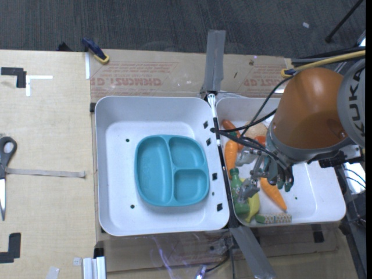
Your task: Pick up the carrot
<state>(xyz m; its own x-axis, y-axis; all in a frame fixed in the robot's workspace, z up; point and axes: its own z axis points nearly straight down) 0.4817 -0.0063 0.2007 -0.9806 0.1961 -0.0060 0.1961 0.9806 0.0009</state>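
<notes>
A carrot (275,196) lies slantwise in the right bin (325,205), its tip pointing to the front right. My gripper (269,183) hangs open just over the carrot's thick end, one finger on each side of it, with nothing held. A second orange carrot-like piece (231,153) lies against the bin's left wall, and a third (229,125) lies further back. The arm's orange band (308,112) hides much of the bin's back.
A green bottle-like item (235,183) and a yellow item (250,205) lie at the right bin's front left, close to the gripper. The left bin (110,173) holds a teal divided plate (172,170). Scissors (4,156) lie on the bench at far left.
</notes>
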